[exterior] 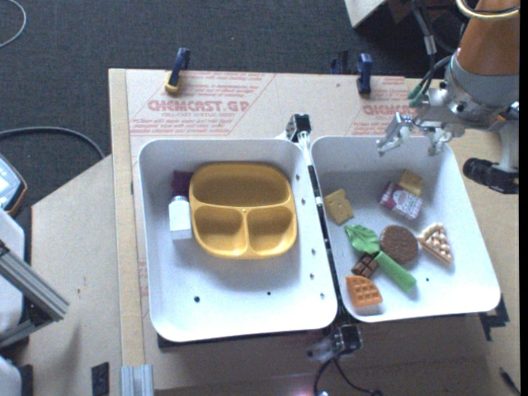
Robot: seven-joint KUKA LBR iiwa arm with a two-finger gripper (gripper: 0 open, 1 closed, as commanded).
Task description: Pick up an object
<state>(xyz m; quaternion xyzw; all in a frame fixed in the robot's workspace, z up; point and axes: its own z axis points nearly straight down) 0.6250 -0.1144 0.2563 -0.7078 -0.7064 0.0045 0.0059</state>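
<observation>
the tool (417,134) hangs over the far edge of the right bin (470,221), near its back rim, with the grey arm (487,48) and its orange band reaching in from the upper right. its two fingers (394,135) stand spread apart with nothing between them, so it is open and carries nothing.

the things to pick from lie on the floor of the right bin, all nearer the camera than the tool. a small yellow cheese wedge (410,182) sits closest to the tool, touching a red and white packet (400,201) just below it. a yellow cracker (338,205) lies near the bin's left wall. in the middle, a green leafy piece (363,238) lies next to a round brown cookie (399,243), and a green stick (398,274) runs out below the cookie. a small dark chocolate piece (365,265) lies just beside the leaf, and an orange waffle (363,291) sits near the front rim. a triangular pie slice (436,243) lies just right of the cookie.

the left bin (157,287) holds a yellow divided plate (242,209) with three compartments, a small white bottle (180,216) touching its left edge, and a dark purple thing (181,180) just behind the bottle. both bins rest on the bench (132,114), which is covered with printed brown board.
</observation>
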